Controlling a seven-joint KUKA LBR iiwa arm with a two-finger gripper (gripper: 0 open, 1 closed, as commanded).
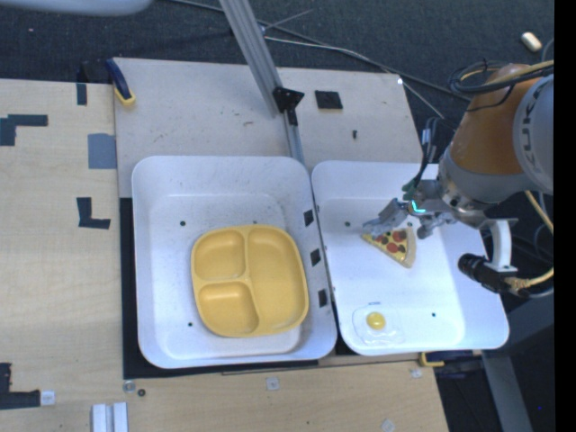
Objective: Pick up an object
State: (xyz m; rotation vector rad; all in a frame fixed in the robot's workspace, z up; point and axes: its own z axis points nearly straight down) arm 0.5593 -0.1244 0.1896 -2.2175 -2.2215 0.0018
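The tool (407, 220) is hanging right over the pizza slice (393, 243) in the right bin (450, 331), fingers spread wide around its crust end. That slice is lying flat and thin; the fingers may be skidding over it, closing on nothing.

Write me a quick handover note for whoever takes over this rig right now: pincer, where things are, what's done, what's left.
Pincer: low in the right bin, right at the pizza slice's upper edge. Whether it has closed on the slice can't be told.
Things: pizza slice lies mid-bin; fried egg sits near the right bin's front edge; yellow divided plate sits in the left bin.
Done: arm brought to the slice.
Left: confirm a grasp and lift; nothing is visibly off the bin floor.
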